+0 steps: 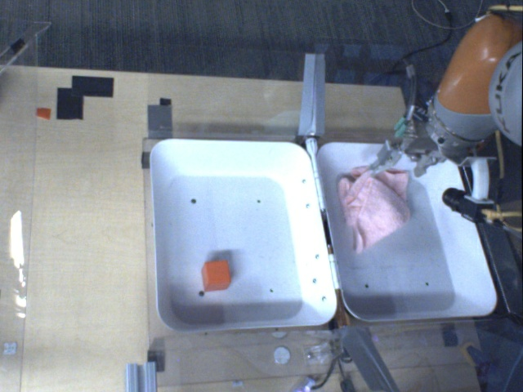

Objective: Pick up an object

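**Layout relative to jaws**

Gripper [402,155] sits over the far edge of the right bin [466,288]. Cloth [374,204] lies in that bin, just below and left of the jaws. Left bin [176,219] adjoins it; block [216,275] lies in its near part, well left of the jaws.

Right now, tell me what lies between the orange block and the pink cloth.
In the camera view: bare white bin floor, then the divider where both bins' rims meet.

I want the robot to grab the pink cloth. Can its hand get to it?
Probably yes. The hand hangs right over the top edge of the pink cloth in the right bin, with nothing lying on it.
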Motion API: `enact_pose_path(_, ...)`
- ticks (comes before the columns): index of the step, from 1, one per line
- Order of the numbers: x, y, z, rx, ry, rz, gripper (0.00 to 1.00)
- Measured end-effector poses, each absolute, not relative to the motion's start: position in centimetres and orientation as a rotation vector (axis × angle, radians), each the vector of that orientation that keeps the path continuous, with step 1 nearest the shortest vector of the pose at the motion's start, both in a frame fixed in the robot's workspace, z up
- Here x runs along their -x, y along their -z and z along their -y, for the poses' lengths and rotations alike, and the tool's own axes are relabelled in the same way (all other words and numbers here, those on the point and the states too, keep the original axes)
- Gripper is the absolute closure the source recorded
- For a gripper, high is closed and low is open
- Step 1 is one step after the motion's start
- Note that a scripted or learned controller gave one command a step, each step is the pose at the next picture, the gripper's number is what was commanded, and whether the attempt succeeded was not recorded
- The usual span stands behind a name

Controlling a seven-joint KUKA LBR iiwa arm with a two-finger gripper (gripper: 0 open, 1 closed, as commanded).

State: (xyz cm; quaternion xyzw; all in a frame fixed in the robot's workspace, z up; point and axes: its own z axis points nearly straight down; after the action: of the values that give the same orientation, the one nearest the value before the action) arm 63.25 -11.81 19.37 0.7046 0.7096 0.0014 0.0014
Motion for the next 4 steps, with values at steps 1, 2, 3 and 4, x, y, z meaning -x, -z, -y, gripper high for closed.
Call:
enact_pose_path(1,-65.6,-8.9,18.0,-2.112,-0.009,-2.313,0.0)
enact_pose_path(2,-63.7,-9.2,17.6,-2.06,-0.005,-2.366,0.0)
enact_pose_path(3,-63.1,-9.0,13.7,-1.799,-0.011,-2.562,0.0)
enact_pose_path(4,-63.5,-10.4,13.6,-1.794,-0.02,-2.556,1.0)
